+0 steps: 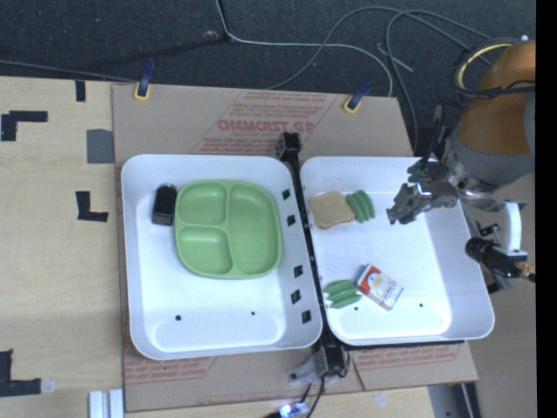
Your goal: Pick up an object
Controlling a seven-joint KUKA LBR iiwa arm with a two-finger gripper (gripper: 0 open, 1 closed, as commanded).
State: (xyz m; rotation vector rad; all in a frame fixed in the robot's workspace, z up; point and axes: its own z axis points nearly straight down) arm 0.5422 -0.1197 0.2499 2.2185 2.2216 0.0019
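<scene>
While reaching in from the right, arm (492,138) hangs over right bin (452,259).

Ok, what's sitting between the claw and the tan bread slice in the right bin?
In the camera view, one green pod lies between the claw and the tan bread slice, touching the slice's right edge.

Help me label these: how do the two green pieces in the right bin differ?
The upper green piece lies beside the tan bread slice; the lower green piece lies by the small carton. The upper runs steeply, the lower nearly level. Both are green and ridged.
</scene>
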